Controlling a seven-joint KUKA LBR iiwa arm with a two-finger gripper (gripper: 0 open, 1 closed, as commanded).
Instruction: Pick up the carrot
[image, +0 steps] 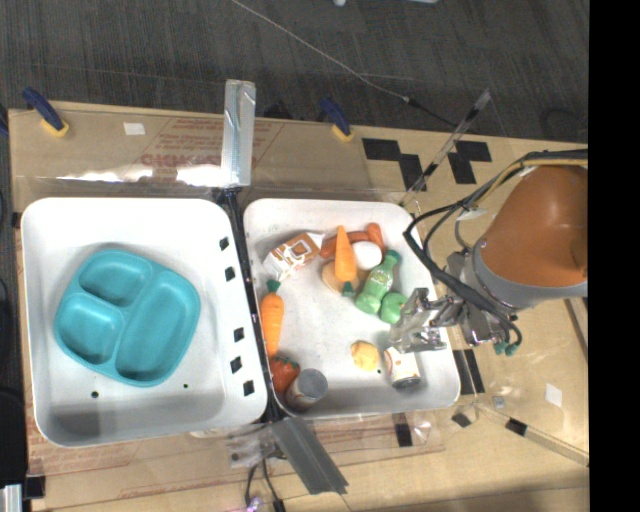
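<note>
well left of the gripper (415, 325) lies the carrot (271, 318).

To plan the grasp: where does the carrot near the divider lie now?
The carrot lies in the right bin, along its left wall, between the small carton and the tomato.

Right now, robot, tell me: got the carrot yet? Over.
Gripper low in right bin, no carrot held. Carrot by left wall. Nothing on it; tomato close below.

Two white bins (120, 225) sit side by side. One holds a single blue tray (125, 318). The other holds two carrots (271, 318), one green bottle (375, 285) and one lemon (366, 354).
</note>
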